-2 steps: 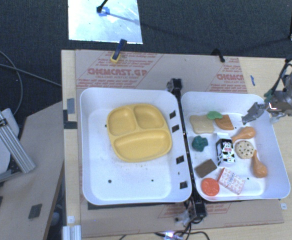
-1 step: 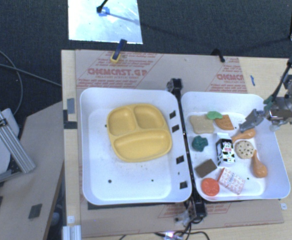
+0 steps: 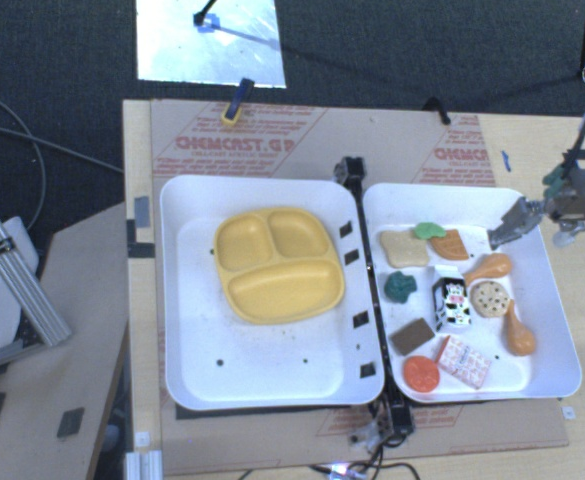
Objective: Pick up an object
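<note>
While the gripper point(image 3: 500, 230) is hanging over the far right part of the right bin point(image 3: 557, 313), I honestly cannot tell how far its fingers are apart or whether anything is sitting between them, it's just a grey blur at that angle. Under and near it the toy food is lying scattered: a bread slice point(image 3: 404, 248), a green leafy piece point(image 3: 429, 231), an orange wedge point(image 3: 450, 245), a drumstick point(image 3: 489, 266), a cookie point(image 3: 489, 297), a black and white carton point(image 3: 453, 304), a teal lump point(image 3: 401, 286), a brown square point(image 3: 412, 335), a red disc point(image 3: 421, 374) and a pink wafer point(image 3: 463, 360). Left bin point(image 3: 197, 368) is carrying a yellow divided plate point(image 3: 274, 265), well apart from the arm, on the tabletop point(image 3: 92, 268)
</note>
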